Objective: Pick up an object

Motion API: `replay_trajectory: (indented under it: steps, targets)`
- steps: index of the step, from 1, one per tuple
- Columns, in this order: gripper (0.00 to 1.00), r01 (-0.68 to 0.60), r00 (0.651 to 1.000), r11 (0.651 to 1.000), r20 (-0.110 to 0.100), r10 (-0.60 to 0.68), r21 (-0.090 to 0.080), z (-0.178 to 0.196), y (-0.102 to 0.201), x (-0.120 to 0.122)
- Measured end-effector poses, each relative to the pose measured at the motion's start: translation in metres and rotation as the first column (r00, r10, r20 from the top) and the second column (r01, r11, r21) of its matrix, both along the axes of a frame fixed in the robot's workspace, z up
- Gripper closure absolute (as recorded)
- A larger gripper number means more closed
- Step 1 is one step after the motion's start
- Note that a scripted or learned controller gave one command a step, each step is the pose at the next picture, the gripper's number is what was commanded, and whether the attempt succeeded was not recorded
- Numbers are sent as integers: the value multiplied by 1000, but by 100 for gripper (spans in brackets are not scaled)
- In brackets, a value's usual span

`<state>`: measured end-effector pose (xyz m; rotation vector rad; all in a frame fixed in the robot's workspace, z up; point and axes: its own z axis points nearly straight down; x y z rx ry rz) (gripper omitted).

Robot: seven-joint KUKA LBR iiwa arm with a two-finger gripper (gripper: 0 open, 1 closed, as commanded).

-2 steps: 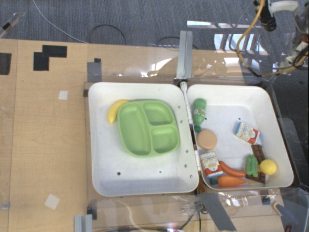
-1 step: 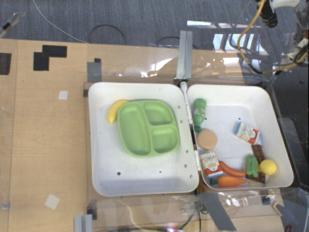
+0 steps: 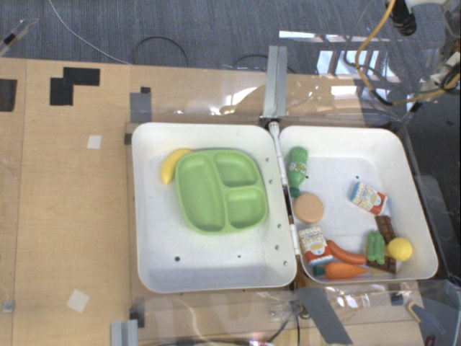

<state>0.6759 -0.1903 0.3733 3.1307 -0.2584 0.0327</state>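
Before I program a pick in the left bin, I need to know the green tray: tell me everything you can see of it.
The green tray is a light green, plastic-looking plate with rounded corners and three sections: one long one along its left side and two smaller ones stacked on the right. It lies flat, open side up, slightly rotated, in the upper middle of the left bin. Its sections hold nothing. A banana lies against its upper-left corner, partly tucked behind the rim.

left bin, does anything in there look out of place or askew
Mostly tidy. The green divided plate sits slightly rotated against the left bin's walls, and the yellow banana lies outside it, tucked against its upper left rim, partly hidden. Nothing looks spilled or damaged.
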Motion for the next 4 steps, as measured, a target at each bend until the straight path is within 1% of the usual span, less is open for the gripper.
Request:
replay_trajectory:
  steps: [1, 2, 3, 4]
  targets:
    - [100, -4, 1000, 1000, 3, 4, 0, 11, 3, 1]
    - [100, 34, 999, 999, -11, -34, 0, 117, -14, -7]
    - [100, 33, 999, 999, -16, -33, 3, 124, -13, -6]
    - [100, 34, 999, 999, -15, -34, 4, 134, -13, -6]
